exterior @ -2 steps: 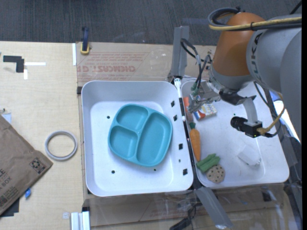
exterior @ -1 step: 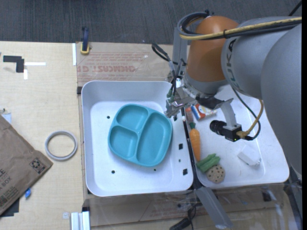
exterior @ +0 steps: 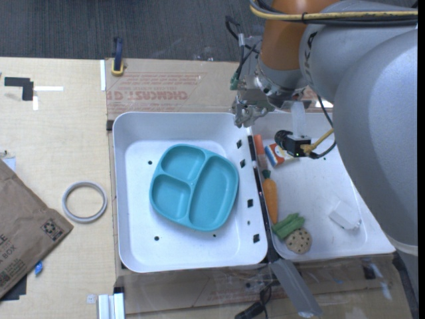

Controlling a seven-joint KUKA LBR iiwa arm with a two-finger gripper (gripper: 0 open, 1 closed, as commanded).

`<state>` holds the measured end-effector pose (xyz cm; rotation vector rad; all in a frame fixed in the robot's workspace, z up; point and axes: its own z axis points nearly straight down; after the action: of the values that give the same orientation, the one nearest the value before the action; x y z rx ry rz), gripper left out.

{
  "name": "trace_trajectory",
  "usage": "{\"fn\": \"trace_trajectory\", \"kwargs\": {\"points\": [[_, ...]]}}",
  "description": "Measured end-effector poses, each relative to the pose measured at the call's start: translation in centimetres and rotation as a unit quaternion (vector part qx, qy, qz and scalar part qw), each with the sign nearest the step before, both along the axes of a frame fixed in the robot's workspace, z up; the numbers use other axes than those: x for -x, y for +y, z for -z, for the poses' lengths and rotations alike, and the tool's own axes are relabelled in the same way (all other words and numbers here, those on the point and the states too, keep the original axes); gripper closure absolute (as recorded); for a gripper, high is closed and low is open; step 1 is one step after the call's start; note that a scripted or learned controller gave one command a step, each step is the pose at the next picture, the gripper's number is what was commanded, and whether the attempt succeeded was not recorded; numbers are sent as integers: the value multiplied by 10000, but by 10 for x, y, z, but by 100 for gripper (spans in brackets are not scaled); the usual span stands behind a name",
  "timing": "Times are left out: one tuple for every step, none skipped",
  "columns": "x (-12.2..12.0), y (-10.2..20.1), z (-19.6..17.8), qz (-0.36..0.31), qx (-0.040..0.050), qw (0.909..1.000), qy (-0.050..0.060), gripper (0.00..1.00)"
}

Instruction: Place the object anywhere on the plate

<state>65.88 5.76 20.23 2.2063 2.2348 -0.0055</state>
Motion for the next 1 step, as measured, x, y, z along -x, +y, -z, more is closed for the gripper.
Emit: {"fn": "trace_trajectory", "kwargs": {"points": [[0,0,0,2,0,10000,2,0]]}}
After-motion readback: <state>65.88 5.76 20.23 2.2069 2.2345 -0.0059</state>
